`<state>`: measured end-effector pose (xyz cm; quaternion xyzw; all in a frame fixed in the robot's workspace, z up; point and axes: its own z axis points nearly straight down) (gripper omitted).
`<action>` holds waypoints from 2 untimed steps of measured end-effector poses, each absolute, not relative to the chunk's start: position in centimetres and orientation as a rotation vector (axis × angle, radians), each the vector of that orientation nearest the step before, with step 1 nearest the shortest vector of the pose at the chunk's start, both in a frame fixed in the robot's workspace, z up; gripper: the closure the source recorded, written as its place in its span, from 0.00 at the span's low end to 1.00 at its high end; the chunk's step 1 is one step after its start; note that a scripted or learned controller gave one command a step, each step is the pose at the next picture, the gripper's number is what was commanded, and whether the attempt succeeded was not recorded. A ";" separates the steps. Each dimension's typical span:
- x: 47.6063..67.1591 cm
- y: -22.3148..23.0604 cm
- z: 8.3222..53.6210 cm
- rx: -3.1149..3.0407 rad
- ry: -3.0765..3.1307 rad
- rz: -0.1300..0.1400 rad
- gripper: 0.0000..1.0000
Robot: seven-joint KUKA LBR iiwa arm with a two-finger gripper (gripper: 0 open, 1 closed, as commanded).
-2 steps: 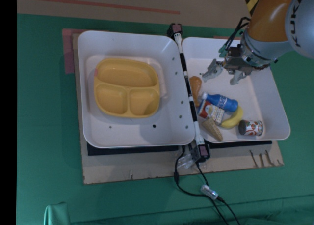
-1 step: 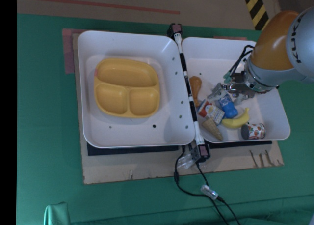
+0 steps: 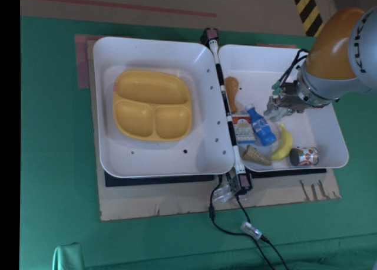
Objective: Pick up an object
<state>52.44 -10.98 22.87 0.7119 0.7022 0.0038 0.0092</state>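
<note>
Claw hovers low in the right bin, just right of the blue bottle and just beyond the banana. Can't tell from this angle if it's spread or pressed together; nothing visibly pinched.

You've got a tight cluster at the bin's near side: bottle, banana, small carton, ice-cream cone, printed can. Drumstick-like toy sits apart, farther back.

My call: go for the bottle or banana, descend straight, straddle the narrow axis, avoid nudging neighbours. Left bin's yellow divided plate is irrelevant.
</note>
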 end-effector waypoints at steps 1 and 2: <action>52.4 -11.0 22.9 2.224 2.193 0.011 0.00; 47.3 -12.7 18.7 2.212 2.197 0.020 0.00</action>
